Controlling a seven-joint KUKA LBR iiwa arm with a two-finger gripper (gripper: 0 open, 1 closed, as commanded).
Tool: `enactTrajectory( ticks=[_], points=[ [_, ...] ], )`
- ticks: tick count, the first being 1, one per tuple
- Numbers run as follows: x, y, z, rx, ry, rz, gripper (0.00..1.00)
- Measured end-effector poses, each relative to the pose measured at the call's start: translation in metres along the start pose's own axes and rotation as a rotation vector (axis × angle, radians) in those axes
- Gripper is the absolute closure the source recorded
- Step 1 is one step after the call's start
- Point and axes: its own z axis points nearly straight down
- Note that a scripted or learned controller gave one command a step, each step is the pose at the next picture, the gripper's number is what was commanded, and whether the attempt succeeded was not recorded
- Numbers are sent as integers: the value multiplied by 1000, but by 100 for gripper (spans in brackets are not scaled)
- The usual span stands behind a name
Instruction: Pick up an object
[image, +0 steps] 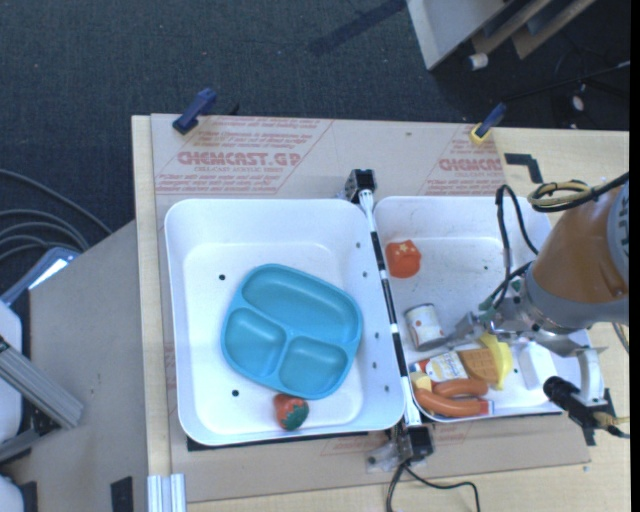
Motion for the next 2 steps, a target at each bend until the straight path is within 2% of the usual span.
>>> enactTrajectory(
  ticks=[1, 2],
  points=[
    [0, 1, -10, -3, -1, 1, 100],
    [91, -17, -146, -2, 0, -1, 100]
  ],
)
